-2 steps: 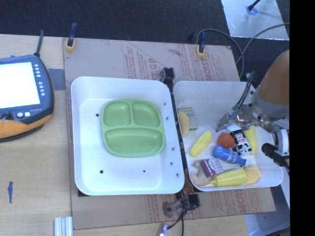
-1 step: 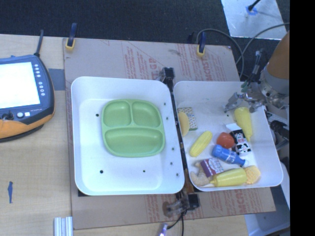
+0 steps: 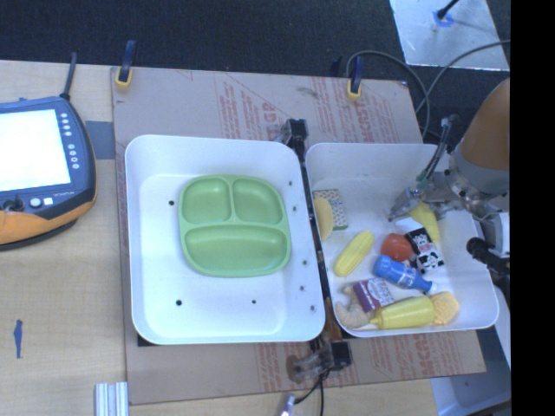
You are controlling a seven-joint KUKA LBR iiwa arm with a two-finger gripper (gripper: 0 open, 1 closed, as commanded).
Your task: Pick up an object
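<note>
The right bin (image 3: pixel 364 167) holds several small toys: a yellow corn cob (image 3: pixel 354 253), an orange-red ball (image 3: pixel 397 246), a black-and-white block (image 3: pixel 422 246), a blue bottle (image 3: pixel 401 273), a purple packet (image 3: pixel 373 294) and a long yellow piece (image 3: pixel 408 312). My gripper (image 3: pixel 414 201) hangs low over the bin's right half, at the upper end of a yellow banana-like toy (image 3: pixel 427 221). Whether it touches that toy cannot be made out. The arm's orange band (image 3: pixel 487 128) sits above it at the right edge.
A green divided plate (image 3: pixel 234 225) lies in the left bin (image 3: pixel 147 258). A yellow sponge-like piece (image 3: pixel 323 215) rests against the right bin's left wall. A tablet pendant (image 3: pixel 39 167) lies at the far left of the bench. Cables run behind the right bin.
</note>
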